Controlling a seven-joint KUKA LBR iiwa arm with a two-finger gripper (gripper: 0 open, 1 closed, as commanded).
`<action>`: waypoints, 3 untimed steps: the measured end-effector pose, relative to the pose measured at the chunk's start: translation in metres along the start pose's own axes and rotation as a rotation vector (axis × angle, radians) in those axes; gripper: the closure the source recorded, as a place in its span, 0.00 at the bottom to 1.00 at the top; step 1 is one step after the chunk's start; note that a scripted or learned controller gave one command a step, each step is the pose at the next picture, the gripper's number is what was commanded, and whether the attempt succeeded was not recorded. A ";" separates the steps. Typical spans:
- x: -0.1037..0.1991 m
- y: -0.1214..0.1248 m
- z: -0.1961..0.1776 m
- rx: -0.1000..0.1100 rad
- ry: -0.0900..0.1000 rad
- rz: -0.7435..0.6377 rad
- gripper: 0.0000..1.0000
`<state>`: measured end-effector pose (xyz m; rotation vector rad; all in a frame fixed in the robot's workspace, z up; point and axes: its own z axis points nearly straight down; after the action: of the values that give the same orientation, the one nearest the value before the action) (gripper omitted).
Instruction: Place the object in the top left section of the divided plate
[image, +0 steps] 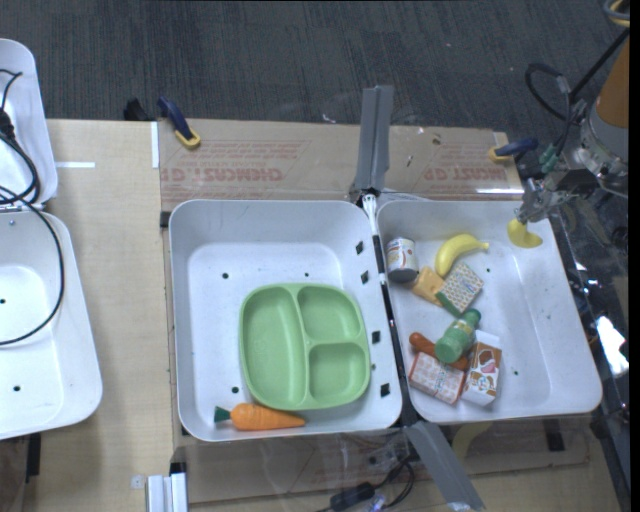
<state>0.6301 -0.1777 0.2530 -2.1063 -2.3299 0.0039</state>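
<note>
Two white bins on counter (110, 160). L bin (200, 300): green divided plate (305, 345) in middle, carrot (262, 418) at front edge, just below plate. R bin (550, 330): can (401, 259), banana (458, 250), green bottle (456, 337), snack packs (460, 375) clustered on its L side. Claw (528, 212) at R bin's far R corner, w/ small yellow object (523, 234) at its tip; can't tell if claw is wide or closed on it.

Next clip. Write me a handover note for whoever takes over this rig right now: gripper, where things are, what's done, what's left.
Gripper: over the right white bin's far right corner, beside a small yellow object; grip state unclear.
Green divided plastic plate: in the left white bin, sections bare.
Orange toy carrot: left bin, by the plate's near edge.
Yellow toy banana, small can, green bottle, cartons: right bin.
Done: nothing placed.
Left: pick, carry, place top left.
</note>
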 end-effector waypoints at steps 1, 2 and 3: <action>0.057 -0.035 -0.010 0.001 0.000 -0.142 1.00; 0.126 -0.065 0.011 0.003 0.001 -0.152 1.00; 0.222 -0.059 0.053 -0.008 -0.006 -0.150 1.00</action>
<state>0.5491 0.0372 0.2004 -1.9314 -2.4884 0.0008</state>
